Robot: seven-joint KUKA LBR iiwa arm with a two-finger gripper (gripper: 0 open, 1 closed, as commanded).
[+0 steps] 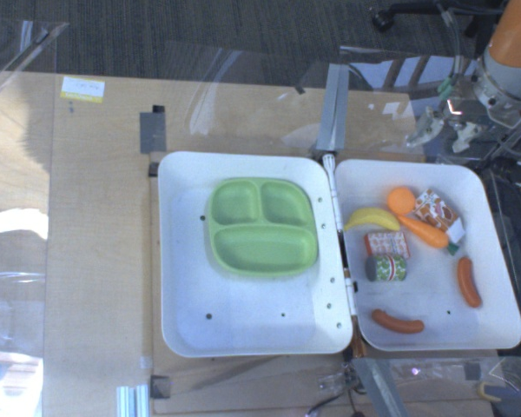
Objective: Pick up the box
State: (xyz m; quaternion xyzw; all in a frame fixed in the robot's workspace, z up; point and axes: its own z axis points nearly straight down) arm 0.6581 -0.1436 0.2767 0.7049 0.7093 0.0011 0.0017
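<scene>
The robot arm (512,46) is cut off by the top-right corner, above the right bin (495,320). Its gripper (443,120), beyond that bin's far rim, is blurred, so the finger position cannot be made out. Inside the bin, the box (436,208) partly covers a carrot (424,231); its printed label is too small to read.

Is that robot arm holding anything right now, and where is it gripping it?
Nothing. The gripper hangs above the bench, beyond the far edge of the right bin, with nothing between its fingers. The box lies in that bin among the toy food, untouched.
</scene>
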